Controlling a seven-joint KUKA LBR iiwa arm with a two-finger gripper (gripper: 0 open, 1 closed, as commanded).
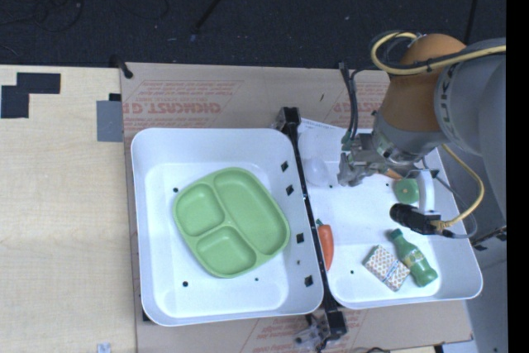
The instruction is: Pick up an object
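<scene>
My gripper (351, 175) hangs low over the far part of the right bin (355, 293), near its left side. I cannot make out whether anything sits between its fingers. In the right bin a green bottle (413, 258) lies at the near right, with a small patterned box (386, 267) beside it on its left. An orange carrot-like piece (326, 245) rests against the bin's left wall. A small green thing (405, 191) shows just right of the gripper, partly hidden by the wrist.
The left bin (157, 178) holds a green plate with three compartments (230, 221). A black divider rail (302, 211) runs between the two bins. The grey arm and its orange band (417, 95) cover the far right corner of the right bin.
</scene>
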